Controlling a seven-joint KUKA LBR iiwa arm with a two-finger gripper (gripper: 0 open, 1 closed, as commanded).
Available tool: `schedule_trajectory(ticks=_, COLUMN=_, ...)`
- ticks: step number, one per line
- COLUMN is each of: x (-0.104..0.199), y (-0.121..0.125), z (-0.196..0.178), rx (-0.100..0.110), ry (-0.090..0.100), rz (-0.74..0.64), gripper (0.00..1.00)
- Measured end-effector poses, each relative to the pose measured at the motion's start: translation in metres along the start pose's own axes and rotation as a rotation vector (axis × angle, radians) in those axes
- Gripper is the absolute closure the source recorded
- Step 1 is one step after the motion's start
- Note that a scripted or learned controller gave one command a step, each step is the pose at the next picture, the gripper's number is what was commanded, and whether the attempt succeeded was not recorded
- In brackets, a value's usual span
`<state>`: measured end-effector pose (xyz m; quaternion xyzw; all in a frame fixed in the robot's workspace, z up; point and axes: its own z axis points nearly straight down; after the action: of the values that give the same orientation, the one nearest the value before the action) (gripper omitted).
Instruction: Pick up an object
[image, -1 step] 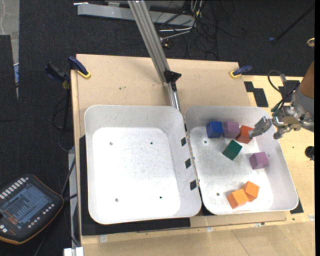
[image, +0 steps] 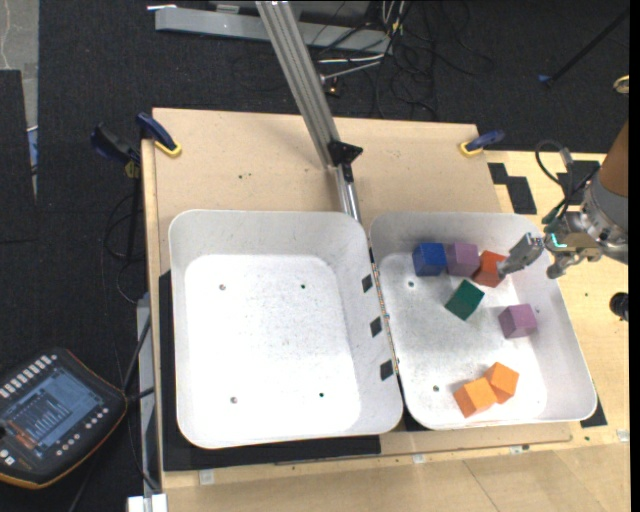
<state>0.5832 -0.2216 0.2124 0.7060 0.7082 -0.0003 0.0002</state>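
The right bin (image: 560, 400) holds several small blocks. A blue cube (image: 429, 258), a mauve cube (image: 462, 258) and a red-orange cube (image: 490, 268) sit in a row near its far side. A green cube (image: 464, 299) lies just in front of them and a purple cube (image: 517, 320) further right. Two orange cubes (image: 473, 396) (image: 503, 380) touch near the front edge. My gripper (image: 541, 258) hangs over the bin's far right rim, open, its left finger (image: 521, 254) close beside the red-orange cube. Nothing sits between the fingers.
The left bin (image: 190, 300) adjoins the right one along a middle seam with black clips. A metal pole (image: 310, 90) slants in from the top. A teach pendant (image: 50, 415) lies off the bench at the lower left. Clamps mark the board's far corners.
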Motion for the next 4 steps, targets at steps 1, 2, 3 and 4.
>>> schedule_trajectory(ticks=1, x=0.007, y=0.008, z=0.055, rx=0.004, ry=0.002, rz=-0.001, gripper=0.00)
schedule_trajectory(ticks=2, x=0.007, y=0.016, z=0.093, rx=-0.005, ry=0.003, rz=0.000, gripper=0.00)
schedule_trajectory(ticks=3, x=0.005, y=0.020, z=0.093, rx=-0.023, ry=-0.007, rz=0.001, gripper=0.00)
schedule_trajectory(ticks=4, x=0.005, y=0.022, z=0.083, rx=-0.028, ry=-0.008, rz=-0.001, gripper=1.00)
